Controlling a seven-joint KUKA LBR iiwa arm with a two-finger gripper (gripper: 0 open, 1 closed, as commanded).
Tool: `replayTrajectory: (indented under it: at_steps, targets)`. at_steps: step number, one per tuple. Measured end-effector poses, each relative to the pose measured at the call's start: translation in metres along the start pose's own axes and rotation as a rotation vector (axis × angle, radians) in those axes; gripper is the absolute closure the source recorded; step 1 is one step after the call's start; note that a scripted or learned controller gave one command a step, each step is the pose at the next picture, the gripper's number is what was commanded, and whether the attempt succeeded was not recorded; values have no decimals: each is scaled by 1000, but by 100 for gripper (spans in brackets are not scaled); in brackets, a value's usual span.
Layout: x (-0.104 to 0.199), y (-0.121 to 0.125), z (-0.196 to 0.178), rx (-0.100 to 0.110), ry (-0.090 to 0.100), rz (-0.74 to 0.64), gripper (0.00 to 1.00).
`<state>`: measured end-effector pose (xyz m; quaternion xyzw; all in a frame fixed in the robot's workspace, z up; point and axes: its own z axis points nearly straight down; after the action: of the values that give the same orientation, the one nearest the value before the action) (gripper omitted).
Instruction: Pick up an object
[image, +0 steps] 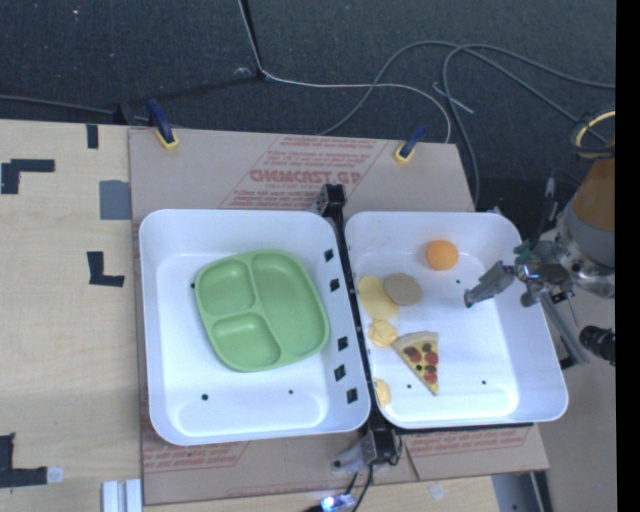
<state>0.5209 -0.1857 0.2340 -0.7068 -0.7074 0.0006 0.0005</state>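
On the left side of the bench, the left bin (160, 330) carries a green divided plate (262, 310), which lies flat near the bin's middle, a little toward its back edge. The plate has three compartments, one long one along its right side and two smaller ones on its left. A row of black clips (340, 345) runs down the seam where the two bins meet.

Along the left wall of the right bin (520, 395) sits a small cluster of toy food. A pale yellow round slice (373, 294) lies closest to that wall, and a grey-brown disc (403, 290) overlaps its right edge. Just in front of them rests a small yellow crinkled piece (383, 333), and right beside that, toward the bin's front, lies a pizza slice (420, 360) with red toppings, its point aimed at the front edge. Another small yellow bit (382, 392) sits at the front left corner of this bin. An orange ball (442, 254) rests apart from the cluster, near the bin's back edge and around its middle.

Over the right edge of the right bin, the gripper (478, 292) reaches in at a slant, its dark tip hanging above bare bin floor, to the right of the grey-brown disc and in front of the orange ball. It touches none of the objects. Whether its fingers are spread or closed cannot be made out from this angle.
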Motion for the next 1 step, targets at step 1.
replayTrajectory:
  at_steps: [1]
  targets:
    - [6, -9, 56, 5, 1, 0, 0]
